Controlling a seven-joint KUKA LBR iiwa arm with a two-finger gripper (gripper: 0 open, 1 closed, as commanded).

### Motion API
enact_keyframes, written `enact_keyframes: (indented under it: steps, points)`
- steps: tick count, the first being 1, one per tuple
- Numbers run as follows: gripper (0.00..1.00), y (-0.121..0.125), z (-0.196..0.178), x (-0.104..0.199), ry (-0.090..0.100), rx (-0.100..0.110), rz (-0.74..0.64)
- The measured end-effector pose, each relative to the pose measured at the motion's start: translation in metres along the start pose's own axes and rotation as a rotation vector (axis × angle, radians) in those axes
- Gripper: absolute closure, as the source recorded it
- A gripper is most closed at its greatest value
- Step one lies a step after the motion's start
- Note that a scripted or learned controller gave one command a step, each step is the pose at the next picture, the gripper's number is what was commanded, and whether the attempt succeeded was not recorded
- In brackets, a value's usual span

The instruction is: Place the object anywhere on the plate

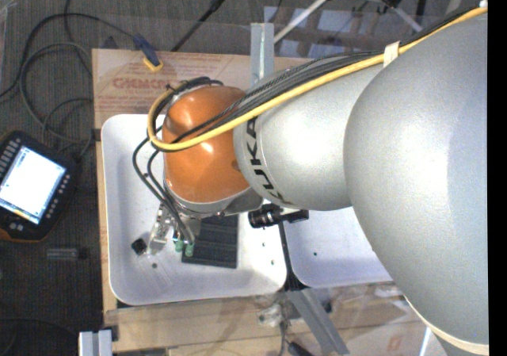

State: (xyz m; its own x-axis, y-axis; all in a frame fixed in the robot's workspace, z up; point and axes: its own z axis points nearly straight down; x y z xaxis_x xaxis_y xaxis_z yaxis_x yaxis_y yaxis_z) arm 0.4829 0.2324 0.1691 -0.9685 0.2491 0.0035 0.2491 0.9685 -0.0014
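The grey arm (356,164) spans the left bin (119,188) from three o'clock. Its hand (168,237) hangs low above the bin floor, a dark ridged object (212,242) just beside it at three o'clock; whether the hand is apart or together I cannot tell.

Part-hidden "UKA" lettering on the grey arm (317,156)

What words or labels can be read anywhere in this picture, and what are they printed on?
"UKA": dark letters on the grey arm beside its orange band; the first letter of the brand is cut off by the curve.
Faded red print on the brown board behind the left bin: too blurred to read for certain.
Lit screen of the handheld pendant on the floor: too small to read.
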Motion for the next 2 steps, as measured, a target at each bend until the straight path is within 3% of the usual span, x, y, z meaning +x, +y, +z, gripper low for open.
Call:
enact_keyframes:
  steps: [1, 2]
  points:
    - [1.0, 0.039, -0.039, -0.151, -0.007, -0.002, -0.177]
    - [1.0, 0.022, 0.076, -0.078, -0.004, -0.005, -0.11]
